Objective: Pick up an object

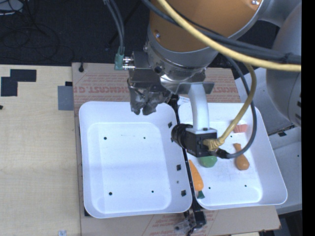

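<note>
I've got the gripper (144, 103) at upper centre, over the left bin's (93, 181) far right corner. It's a dark clump, so I can't tell if it's apart or together. In the right bin (256, 191): orange carrot (196, 176) by the divider, green piece (210, 162) half hidden under the arm, brown-orange piece (241, 161), and a pink piece (240, 128) too small to identify.

Left bin (128, 166) floor wide open; over in the right bin (246, 188), carrot (196, 176), green ball (209, 161) and orange piece (241, 163) crowd left and middle.
</note>
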You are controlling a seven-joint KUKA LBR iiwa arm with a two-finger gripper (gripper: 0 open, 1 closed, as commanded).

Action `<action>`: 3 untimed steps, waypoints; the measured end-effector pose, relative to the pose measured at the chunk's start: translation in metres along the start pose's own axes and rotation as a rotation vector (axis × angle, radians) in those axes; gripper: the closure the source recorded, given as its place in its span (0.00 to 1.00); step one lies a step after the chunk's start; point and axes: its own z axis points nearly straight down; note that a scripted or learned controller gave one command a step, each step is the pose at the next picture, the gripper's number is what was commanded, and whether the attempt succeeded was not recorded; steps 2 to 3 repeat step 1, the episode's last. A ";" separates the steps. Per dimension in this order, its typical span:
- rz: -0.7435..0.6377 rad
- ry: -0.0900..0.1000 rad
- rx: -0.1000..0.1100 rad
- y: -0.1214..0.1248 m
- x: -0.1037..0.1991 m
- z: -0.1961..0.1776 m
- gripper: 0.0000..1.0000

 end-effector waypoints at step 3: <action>-0.004 -0.001 0.003 0.000 0.001 -0.010 1.00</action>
